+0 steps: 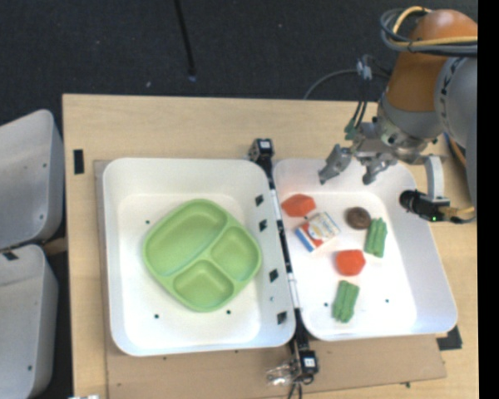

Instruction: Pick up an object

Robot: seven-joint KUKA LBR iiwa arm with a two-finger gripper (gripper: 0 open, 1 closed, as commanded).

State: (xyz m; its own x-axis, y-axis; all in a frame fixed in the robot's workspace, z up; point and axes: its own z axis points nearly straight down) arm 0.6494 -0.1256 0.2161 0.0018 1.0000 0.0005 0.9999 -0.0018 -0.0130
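My two-finger gripper hovers with fingers spread and nothing between them at twelve o'clock of the right white bin; nothing lifted yet, and the round brown disc lies nearest below.

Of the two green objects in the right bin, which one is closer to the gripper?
The upper green object, lying beside the brown round piece. The other green one lies lower, farther from the gripper.

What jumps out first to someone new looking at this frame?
The light green three-compartment plastic plate sits alone in the left white bin. The right white bin holds a scatter of small red, green and brown toy foods, with the two-finger gripper open above its far edge.
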